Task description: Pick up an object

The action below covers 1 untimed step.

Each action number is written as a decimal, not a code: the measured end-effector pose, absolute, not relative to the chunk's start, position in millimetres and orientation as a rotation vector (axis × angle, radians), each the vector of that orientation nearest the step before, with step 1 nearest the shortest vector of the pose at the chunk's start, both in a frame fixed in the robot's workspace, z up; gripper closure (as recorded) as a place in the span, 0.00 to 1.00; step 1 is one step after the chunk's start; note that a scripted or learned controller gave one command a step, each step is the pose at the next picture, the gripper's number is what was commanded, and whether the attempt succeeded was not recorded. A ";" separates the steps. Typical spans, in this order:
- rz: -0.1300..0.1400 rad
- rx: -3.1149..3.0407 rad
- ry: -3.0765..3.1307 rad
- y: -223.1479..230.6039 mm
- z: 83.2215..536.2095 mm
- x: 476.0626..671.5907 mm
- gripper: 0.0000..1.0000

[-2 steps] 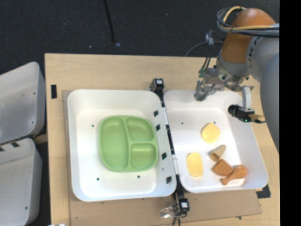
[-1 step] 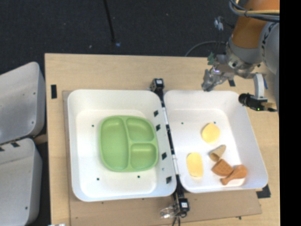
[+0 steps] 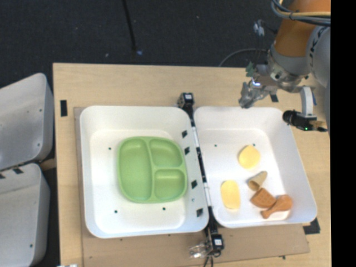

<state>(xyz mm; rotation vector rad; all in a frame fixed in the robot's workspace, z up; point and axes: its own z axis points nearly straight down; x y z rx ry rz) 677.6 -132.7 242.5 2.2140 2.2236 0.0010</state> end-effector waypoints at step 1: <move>0.000 2.216 2.226 -86.4 244.8 669.5 1.00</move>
